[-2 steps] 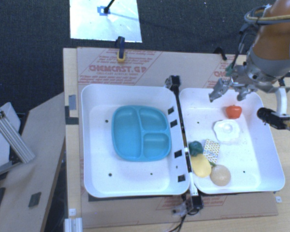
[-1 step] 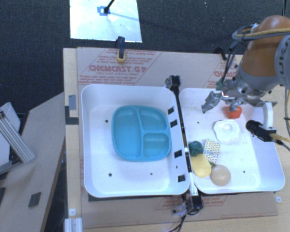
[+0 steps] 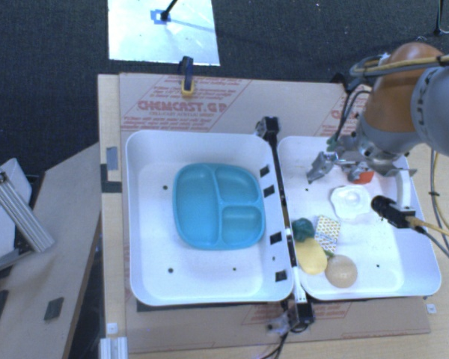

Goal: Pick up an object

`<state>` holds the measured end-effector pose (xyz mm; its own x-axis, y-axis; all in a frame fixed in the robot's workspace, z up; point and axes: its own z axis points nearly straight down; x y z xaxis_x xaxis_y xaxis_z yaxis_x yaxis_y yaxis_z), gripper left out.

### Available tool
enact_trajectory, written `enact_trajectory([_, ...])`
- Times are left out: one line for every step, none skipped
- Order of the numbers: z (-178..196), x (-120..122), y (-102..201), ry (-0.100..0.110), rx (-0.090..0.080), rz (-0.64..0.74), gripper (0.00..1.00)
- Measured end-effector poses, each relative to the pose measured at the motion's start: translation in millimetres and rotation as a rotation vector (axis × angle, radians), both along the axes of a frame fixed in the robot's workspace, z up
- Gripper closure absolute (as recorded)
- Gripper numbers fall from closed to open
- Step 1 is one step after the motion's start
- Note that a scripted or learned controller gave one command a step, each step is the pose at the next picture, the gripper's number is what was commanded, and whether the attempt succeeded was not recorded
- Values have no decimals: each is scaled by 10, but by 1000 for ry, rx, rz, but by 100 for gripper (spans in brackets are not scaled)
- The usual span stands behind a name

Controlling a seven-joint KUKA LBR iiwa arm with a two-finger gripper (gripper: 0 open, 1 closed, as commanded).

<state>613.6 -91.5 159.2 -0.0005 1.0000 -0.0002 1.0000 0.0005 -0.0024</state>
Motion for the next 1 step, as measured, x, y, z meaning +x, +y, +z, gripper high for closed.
enact_trajectory([-613,-24,62,1,1,0,0])
